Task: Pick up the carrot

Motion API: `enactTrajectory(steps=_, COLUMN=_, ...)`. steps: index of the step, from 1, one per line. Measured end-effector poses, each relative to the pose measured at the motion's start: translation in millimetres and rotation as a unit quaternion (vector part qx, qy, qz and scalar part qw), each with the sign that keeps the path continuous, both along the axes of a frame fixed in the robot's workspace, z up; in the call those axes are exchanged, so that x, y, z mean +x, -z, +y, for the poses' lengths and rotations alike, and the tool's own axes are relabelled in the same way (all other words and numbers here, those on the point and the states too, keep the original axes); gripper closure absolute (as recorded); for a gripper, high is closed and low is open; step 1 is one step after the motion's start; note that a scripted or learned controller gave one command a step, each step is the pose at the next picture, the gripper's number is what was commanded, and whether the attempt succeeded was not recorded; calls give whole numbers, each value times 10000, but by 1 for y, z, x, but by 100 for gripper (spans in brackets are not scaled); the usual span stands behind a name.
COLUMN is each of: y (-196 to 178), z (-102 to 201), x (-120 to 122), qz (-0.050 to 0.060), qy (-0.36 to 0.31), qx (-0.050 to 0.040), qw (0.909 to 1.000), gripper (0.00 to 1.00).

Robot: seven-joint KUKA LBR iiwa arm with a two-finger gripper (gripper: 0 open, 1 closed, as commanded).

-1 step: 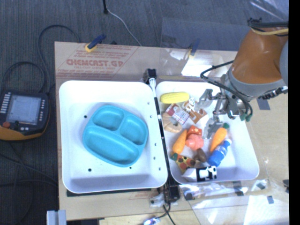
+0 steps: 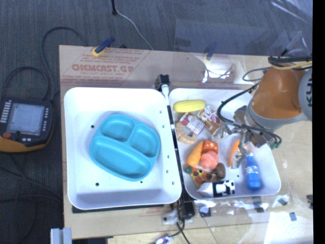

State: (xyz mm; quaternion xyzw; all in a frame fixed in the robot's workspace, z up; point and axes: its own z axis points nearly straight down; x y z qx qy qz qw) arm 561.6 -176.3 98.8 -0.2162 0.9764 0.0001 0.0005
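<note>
Tool (image 2: 242, 145) low in right bin (image 2: 274, 184), just above carrot (image 2: 234, 152); cannot tell whether apart or together; blue bottle (image 2: 252, 173) beside.

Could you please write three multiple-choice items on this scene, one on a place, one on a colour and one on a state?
1. Where does the blue divided plastic plate lie?
A. left white bin
B. right white bin
C. on the cardboard behind

2. What colour is the small plastic bottle in the right bin?
A. red
B. blue
C. green

3. How does the slim orange carrot lie?
A. on the blue plate
B. outside the bins
C. on the right bin's floor, beside the gripper

Answers: 1 A, the plate sits in the left bin. 2 B, its body is blue. 3 C, the carrot rests by the bottle, under the arm's wrist.
</note>
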Motion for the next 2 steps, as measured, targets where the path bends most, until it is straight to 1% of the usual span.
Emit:
enactTrajectory(steps=1, y=7, z=13, x=-30, qz=-113, qy=-96, qx=-22, qw=9999, gripper=0)
enactTrajectory(steps=2, y=-5, z=13, x=-28, qz=-132, qy=-95, qx=-38, qw=9999, gripper=100)
